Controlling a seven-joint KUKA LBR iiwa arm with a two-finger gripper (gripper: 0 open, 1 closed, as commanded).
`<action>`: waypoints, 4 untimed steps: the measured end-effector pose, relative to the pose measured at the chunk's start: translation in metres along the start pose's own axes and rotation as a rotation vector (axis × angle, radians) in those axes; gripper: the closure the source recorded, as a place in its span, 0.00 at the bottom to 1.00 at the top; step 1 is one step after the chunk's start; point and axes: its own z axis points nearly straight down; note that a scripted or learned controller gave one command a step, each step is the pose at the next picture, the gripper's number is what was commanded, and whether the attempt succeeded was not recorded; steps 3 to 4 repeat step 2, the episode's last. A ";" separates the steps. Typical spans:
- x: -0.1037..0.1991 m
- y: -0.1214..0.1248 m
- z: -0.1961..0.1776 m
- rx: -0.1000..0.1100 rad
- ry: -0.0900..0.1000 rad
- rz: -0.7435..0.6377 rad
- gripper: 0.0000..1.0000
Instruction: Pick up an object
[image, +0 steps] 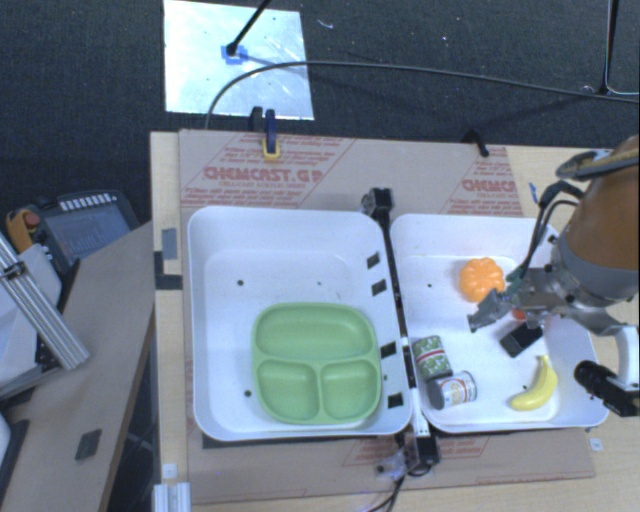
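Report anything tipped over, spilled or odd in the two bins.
Two small cans lie on their sides in the right bin, near its left wall. Nothing looks spilled. The banana, orange fruit and green tray look ordinary.

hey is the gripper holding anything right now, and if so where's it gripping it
Nothing seen held. The gripper hangs in the right bin beside the orange fruit, with nothing between its fingers.

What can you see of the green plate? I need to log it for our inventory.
The green plate is a pale green, plastic-looking tray with rounded corners and three compartments: one wide one at the far side, two smaller ones nearer the camera. It lies flat, right side up, on the floor of the left bin, toward its near edge. Nothing lies in it.
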 end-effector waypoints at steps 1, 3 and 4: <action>0.000 0.002 -0.003 -0.008 -0.001 -0.001 0.00; 0.010 0.002 0.052 -0.001 0.000 0.000 0.00; 0.010 0.002 0.052 -0.001 0.000 0.000 0.00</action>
